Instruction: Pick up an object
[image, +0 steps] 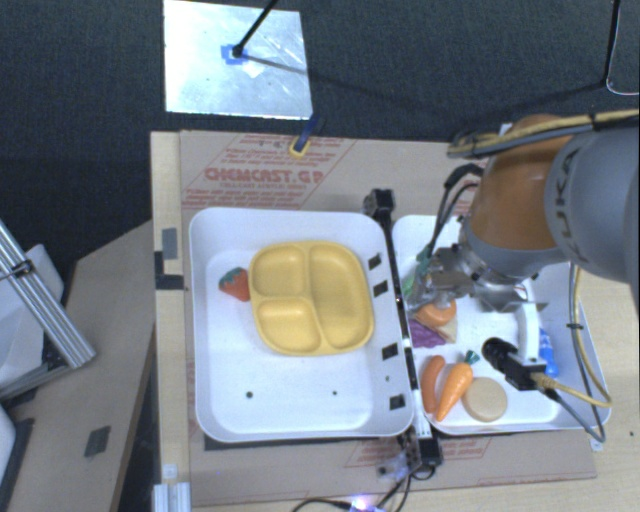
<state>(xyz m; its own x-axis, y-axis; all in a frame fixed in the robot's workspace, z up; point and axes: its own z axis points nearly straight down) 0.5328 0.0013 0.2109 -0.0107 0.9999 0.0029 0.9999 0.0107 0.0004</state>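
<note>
Pincer (432, 292) low over purple item (428, 335), near right bin's left rim (403, 300)

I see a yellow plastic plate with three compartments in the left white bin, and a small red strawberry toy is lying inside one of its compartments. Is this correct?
Not quite. The yellow three-compartment plastic plate does lie in the left white bin, but the small red strawberry toy is not inside a compartment. In the camera view it lies on the bin floor, against the plate's left edge.
</note>
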